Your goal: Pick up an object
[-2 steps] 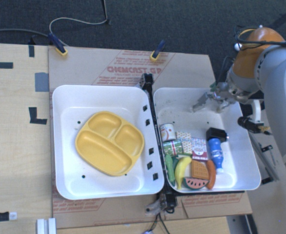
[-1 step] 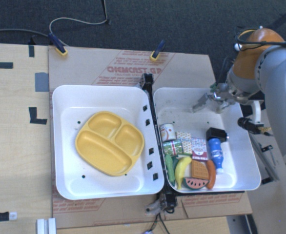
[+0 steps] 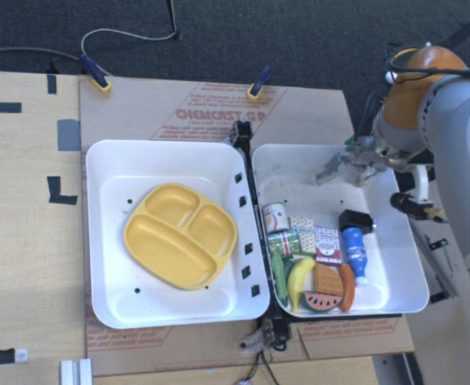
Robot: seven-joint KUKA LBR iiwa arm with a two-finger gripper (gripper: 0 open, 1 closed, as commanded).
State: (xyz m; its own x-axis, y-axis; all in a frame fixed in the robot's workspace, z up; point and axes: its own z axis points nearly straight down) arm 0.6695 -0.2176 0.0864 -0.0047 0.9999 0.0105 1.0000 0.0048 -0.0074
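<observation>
Grey arm (image 3: 453,135) with orange band (image 3: 415,87), black cables.

Overhead camera, slanted down, both bins (image 3: 99,239) visible.

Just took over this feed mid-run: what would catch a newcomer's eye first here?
The yellow divided plate lies alone in the left bin. A heap of toy food sits along the near side of the right bin: a banana, a blue bottle, a watermelon slice. The gripper hangs over that bin's far part, apart from the heap.
</observation>
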